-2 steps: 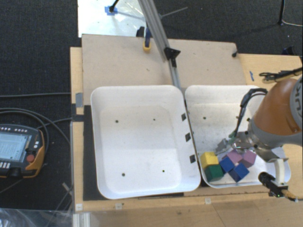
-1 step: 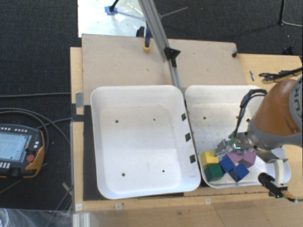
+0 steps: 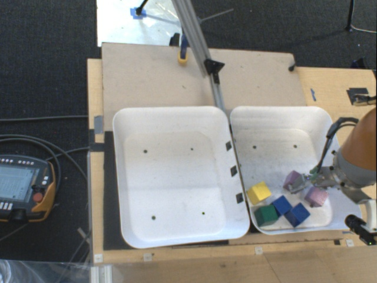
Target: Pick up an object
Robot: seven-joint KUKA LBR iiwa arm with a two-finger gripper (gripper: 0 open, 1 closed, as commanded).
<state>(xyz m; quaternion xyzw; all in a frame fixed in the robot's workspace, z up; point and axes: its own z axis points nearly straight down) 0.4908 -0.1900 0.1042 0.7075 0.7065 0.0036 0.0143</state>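
Near the right bin's (image 3: 277, 119) front edge, a purple block (image 3: 292, 179) lies just beside the gripper (image 3: 310, 180), its fingers' spread unreadable; seemingly light and rigid, it should suit opposite flat faces.

Six small blocks (image 3: 281, 204) cluster in right bin (image 3: 277, 119).

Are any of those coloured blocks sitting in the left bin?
No: the yellow block, green block and the blue and purple ones all lie in the right bin.
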